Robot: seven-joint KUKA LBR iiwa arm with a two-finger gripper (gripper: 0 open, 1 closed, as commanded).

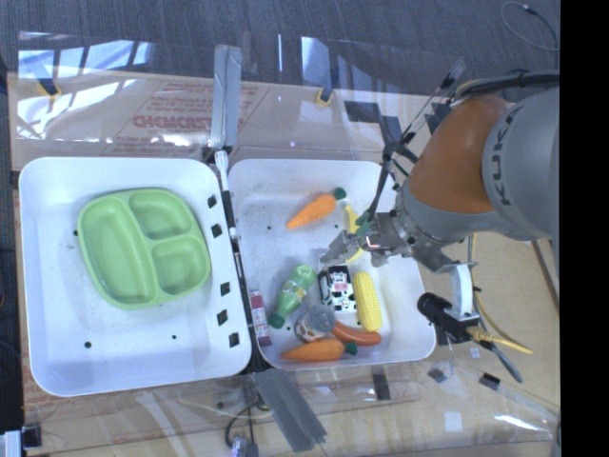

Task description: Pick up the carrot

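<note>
I see two shallow white bins side by side on the bench, viewed from above at a slant. The left bin (48, 255) holds a light green divided plate (143, 246) with three compartments. The right bin (257, 188) holds a scatter of toy food. A carrot (312, 210) — orange, with a small green top — lies tilted in the upper middle of that bin, apart from the other items. A second carrot (314, 351) lies along the bin's near edge, beside a red sausage-shaped piece (356, 333). Just above them are a yellow corn cob (367, 300), a small black-and-white item (336, 285) and a green bottle (293, 290).

The grey arm with its orange band (457, 160) reaches in from the right. Its gripper (354, 243) hangs over the right side of the right bin, near the upper carrot's top end and just above the corn cob. I cannot tell whether it is open or closed — nothing shows between its tips.
</note>
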